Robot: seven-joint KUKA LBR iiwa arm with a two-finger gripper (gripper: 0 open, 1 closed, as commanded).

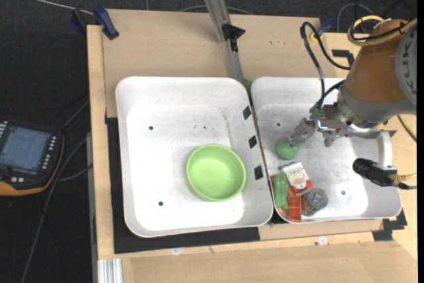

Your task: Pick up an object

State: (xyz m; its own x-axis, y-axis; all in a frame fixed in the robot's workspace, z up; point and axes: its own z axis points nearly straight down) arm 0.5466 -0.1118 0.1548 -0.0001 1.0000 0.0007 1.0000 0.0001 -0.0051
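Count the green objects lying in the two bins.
2: a green bowl in the left bin, and a small green ball-like object in the right bin. The clutter below it may hide others.

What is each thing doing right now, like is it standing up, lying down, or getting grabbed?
Green bowl: upright in the left bin, nothing inside it.
Green ball: resting on the right bin's floor, ungrabbed.
Snack packet: lying flat.
Grey round thing: lying near the front wall.
End effector: low over the right bin, beside the ball.
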